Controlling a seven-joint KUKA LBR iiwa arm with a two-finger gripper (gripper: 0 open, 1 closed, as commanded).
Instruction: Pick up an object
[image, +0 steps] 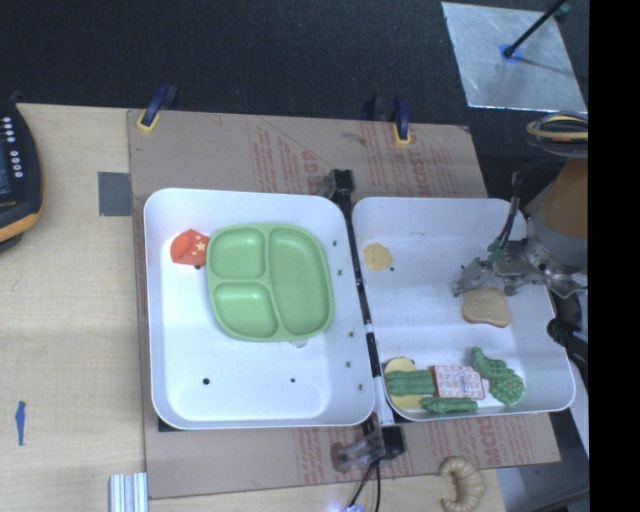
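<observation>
One tan bread-like slice (486, 309) lies flat in the right bin (420, 350), long axis across the view, directly under the pincer (494, 276), whose spread fingers hover above it, holding nothing.

Arm (560, 215) cut off at the right, only the orange band and wrist in view. Red piece (187, 247) partly tucked under the green divided plate (270, 280). Label print on the small packet (458, 381) too small to read. Black device (15, 170) cropped at the left edge.
</observation>
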